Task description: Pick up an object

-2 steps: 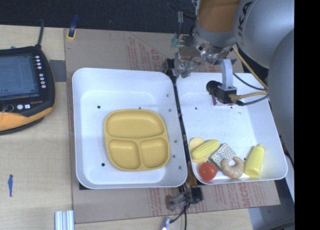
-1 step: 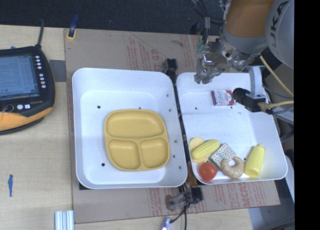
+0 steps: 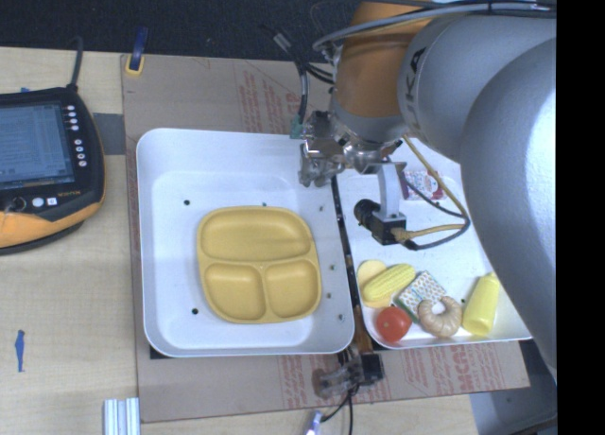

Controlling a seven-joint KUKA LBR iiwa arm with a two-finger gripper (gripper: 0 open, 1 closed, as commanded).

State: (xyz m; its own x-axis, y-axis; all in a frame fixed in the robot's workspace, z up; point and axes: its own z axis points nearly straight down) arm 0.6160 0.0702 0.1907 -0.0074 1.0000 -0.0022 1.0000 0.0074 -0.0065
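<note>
One yellow tray (image 3: 257,263), one tomato (image 3: 393,324), perhaps four other toys.

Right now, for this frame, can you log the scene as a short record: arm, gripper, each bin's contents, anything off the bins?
arm: reaches in from the right, over the bins' shared edge
gripper: above the right bin, fingers unclear
left bin: yellow divided tray
right bin: corn cob, tomato, pretzel, yellow bottle, clustered at the near edge
off bins: teach pendant, left
</note>
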